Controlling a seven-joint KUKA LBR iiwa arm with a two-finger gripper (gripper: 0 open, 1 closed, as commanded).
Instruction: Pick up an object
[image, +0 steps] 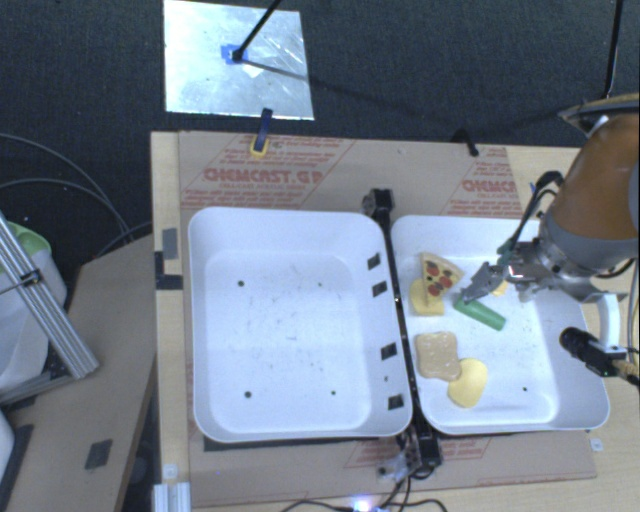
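Dark carpet surrounds the bench (330, 165), which carries 2 white bins side by side. We note that the left bin (290, 320) holds nothing to grasp. The right bin (570, 400) holds 4 items: a pizza slice (438, 274), a green stick (481, 315), a tan slab (437, 355) and a yellow piece (468, 383).

The arm (600, 200) reaches in from the right. Its gripper (483, 285) hangs low over the right bin, just above the upper end of the green stick and just right of the pizza slice. We cannot tell how wide the claw stands, and we see nothing between its tips.

We judge the green stick to be the likely target. Risks from here:

1. The stick lies at a slant. A closing axis along its length would push it aside instead of pinching it.
2. The pizza slice sits close by. A tip may catch it and drag it.
3. The stick looks thin and smooth. A shallow descent may close on air above it.
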